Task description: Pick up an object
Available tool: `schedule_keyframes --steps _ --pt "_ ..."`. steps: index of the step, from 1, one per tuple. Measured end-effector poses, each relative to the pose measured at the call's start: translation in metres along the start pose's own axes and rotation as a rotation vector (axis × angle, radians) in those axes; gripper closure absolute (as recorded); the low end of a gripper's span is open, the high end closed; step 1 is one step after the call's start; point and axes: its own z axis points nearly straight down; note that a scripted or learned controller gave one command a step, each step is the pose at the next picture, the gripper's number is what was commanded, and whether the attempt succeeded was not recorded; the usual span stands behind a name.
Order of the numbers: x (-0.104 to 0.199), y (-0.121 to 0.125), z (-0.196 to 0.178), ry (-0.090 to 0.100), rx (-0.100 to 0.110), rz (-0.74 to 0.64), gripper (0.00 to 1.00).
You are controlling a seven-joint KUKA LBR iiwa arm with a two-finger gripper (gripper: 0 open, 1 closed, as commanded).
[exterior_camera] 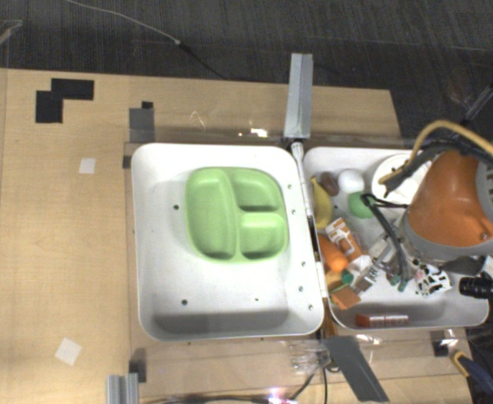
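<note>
The tool [379, 269] is low in the right bin [448, 314], among the small things near the bin's left wall. Its tips are mixed with clutter, so I cannot tell how wide it stands or whether anything is inside it.

In my judgement the step in hand is the grasp itself. To do it well, the arm should come straight down on one thing that lies apart from the others, not on the tight heap, and close only when the thing is truly between the two sides.

Nearest lies one red flat piece [381, 318]. Further in are one orange round thing [336, 264], one orange and white packet [341, 236], one yellow banana-like piece [321, 202], one green thing [362, 205] and one white ball [348, 180]. Some smaller things are hidden under the arm.

There are two white bins. The left bin [158, 251] bears one green divided tray [235, 214]. Both stand on the wooden tabletop [53, 251].
</note>
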Motion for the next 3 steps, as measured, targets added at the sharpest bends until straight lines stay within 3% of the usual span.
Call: schedule_keyframes --steps 3 --pt "0.0021 0.0002 -0.0004 -0.003 -0.003 0.123 0.0"
